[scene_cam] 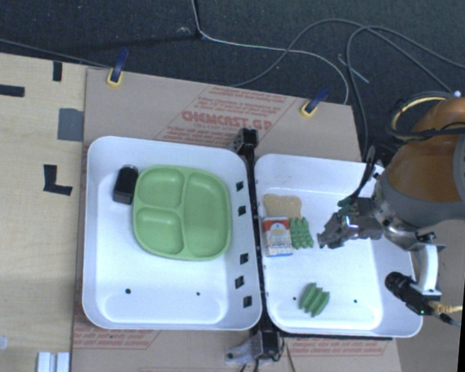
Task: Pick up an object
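Note:
In the right bin [367,317] lie a tan slab [282,204], a small red-and-white box [277,235], a ribbed green piece [302,232] beside the box, and a second green piece [315,299] near the front. My gripper [334,234] hangs over the middle of the right bin, just right of the ribbed green piece. I see nothing between its fingers. The left bin [100,283] holds a green divided plate [183,212] and a small black block [125,184] to the plate's left.
The two bins meet at a black-clipped seam [248,240]. They rest on a cardboard sheet [223,115] on the wooden bench. Cables run across the dark floor behind. The arm's grey body and orange band [435,160] stand over the right bin's far right side.

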